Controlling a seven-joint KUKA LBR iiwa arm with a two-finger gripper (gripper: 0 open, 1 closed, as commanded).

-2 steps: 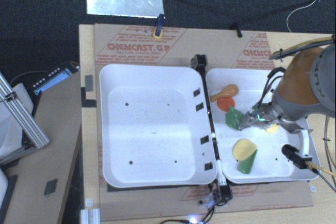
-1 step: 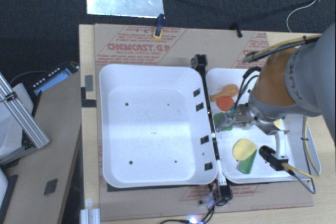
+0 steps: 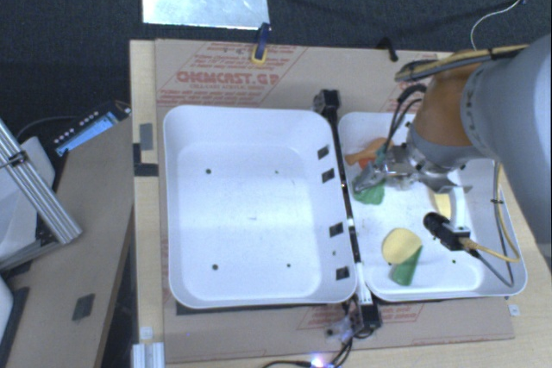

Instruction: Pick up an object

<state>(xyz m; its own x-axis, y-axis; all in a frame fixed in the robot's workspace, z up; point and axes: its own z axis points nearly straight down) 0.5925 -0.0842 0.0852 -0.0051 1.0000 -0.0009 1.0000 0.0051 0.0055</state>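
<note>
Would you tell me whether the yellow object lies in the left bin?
No, the yellow object lies in the right bin, next to a green piece.

Bench (image 3: 147,211): cardboard sheet (image 3: 224,69), two white bins (image 3: 250,121) side by side.

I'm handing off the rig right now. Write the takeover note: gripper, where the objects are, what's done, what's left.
Gripper: low in the right white bin, at its left side, over a green flat piece. Whether it grips that piece cannot be told.
Objects, all in the right bin: an orange piece behind the gripper; a round yellow piece and a green wedge near the front; a pale yellow piece partly behind the arm.
Left white bin: no objects seen.
Done: nothing visibly lifted.
Left: secure one object and raise it.
</note>
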